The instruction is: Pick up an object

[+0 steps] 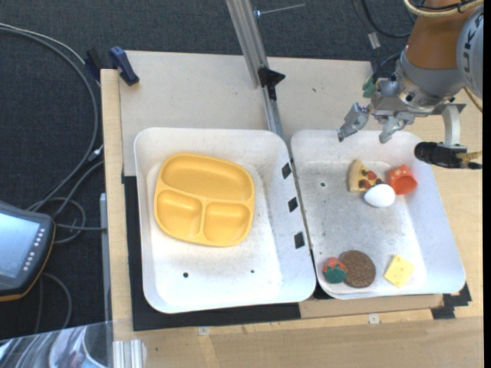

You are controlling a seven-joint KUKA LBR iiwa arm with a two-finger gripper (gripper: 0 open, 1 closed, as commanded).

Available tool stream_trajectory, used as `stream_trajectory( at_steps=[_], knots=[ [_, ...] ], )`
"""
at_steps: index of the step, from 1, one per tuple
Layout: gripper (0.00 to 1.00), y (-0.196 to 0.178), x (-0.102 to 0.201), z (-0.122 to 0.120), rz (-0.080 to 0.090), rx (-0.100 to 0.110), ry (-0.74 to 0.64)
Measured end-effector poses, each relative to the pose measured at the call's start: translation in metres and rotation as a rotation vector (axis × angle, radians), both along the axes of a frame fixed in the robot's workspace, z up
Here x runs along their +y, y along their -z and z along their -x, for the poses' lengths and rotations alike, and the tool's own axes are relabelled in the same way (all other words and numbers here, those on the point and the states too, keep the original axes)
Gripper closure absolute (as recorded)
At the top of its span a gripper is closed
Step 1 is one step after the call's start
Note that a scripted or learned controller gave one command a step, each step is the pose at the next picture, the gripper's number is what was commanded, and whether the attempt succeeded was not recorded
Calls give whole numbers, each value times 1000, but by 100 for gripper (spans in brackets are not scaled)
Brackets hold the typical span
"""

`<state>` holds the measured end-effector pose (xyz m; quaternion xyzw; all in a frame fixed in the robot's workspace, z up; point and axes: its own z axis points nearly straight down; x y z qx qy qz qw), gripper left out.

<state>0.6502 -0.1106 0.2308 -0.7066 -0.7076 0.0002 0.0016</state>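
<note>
My gripper hangs over the far edge of the right bin, its two fingers spread apart and nothing between them. Just in front of it in that bin lie a pizza slice, a white egg and a red cup. Near the bin's front edge sit a brown cookie, a small red and green strawberry and a yellow cheese wedge.
The left bin holds a yellow divided plate. A metal pole slants up from behind the seam between the bins. Black clips run along that seam. A blue clamp sits at the bench's back left corner.
</note>
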Motion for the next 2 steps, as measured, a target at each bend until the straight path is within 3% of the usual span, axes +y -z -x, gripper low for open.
stream_trajectory(
  at_steps=[1,2],
  knots=[
    [0,0,0,0,0,0,0],
    [0,46,-5,7,1,5,2]
  ],
)
